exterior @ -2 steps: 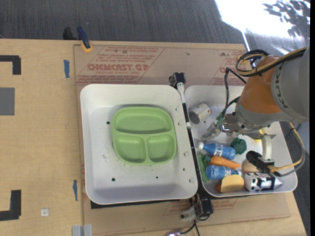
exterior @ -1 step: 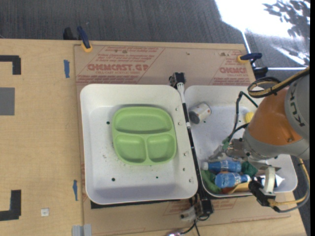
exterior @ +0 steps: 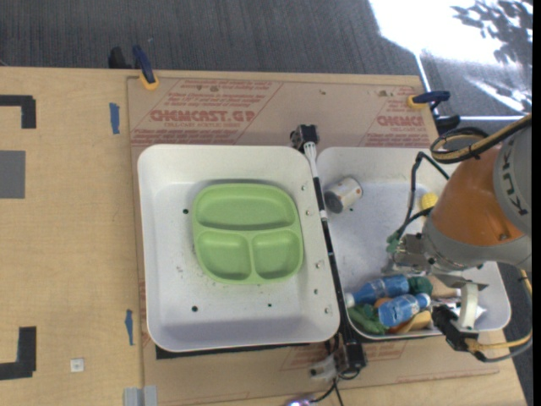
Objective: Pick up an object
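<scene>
Down at the near edge of the right bin [exterior: 372, 218], most of the clutter is bunched together: a blue bottle [exterior: 380, 290] lying on its side, a second blue piece [exterior: 401, 309] just nearer, a green thing [exterior: 365, 315] touching them on the left, and some orange bits [exterior: 420, 321] to the right. My guess is they just slid together against that near wall. The gripper [exterior: 412, 269] hangs right above the far side of that pile, so I'd say that's the pick target. The wrist blocks it, so I can't tell if it's wide, narrow or holding anything. Over in the left bin [exterior: 161, 227] sits only a green divided plate [exterior: 248, 231], flat, compartments bare. Farther back in the right bin, a small grey cylinder [exterior: 342, 193] lies alone, well apart from the pile.
</scene>
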{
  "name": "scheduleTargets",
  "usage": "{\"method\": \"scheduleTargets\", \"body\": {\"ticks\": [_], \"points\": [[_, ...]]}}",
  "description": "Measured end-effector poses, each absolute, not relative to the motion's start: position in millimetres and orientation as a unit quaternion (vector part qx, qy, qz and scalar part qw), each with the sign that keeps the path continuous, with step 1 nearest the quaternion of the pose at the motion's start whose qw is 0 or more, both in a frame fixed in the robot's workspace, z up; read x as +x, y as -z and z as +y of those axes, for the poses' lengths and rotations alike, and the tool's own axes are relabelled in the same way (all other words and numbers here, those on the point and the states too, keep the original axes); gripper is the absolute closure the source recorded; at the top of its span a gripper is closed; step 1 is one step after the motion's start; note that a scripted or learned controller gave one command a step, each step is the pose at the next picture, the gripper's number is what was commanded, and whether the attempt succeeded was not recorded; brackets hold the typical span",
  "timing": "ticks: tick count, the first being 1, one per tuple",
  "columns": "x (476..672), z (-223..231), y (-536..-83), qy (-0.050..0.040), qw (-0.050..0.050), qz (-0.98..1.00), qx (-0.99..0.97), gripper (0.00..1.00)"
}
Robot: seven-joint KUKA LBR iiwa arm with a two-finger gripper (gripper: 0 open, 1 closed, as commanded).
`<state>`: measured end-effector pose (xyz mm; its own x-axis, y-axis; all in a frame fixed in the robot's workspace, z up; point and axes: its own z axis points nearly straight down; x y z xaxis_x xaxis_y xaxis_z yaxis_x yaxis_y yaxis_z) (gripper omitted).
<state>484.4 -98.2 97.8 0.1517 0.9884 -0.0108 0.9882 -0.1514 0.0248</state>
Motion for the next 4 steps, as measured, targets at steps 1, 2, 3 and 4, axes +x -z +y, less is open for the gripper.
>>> {"method": "scheduleTargets", "body": {"ticks": [1, 2, 3, 4], "points": [[494.1, -103, -87, -0.0006, 0.003, 0.765, 0.644, 1.0], [483.9, -32, -185, -0.0004, 0.0, 0.64, 0.768, 1.0], [483.8, -32, -184, -0.0003, 0.0, 0.64, 0.768, 0.0], [479.6, -33, -185, -0.0001, -0.001, 0.766, 0.643, 0.0]]}}
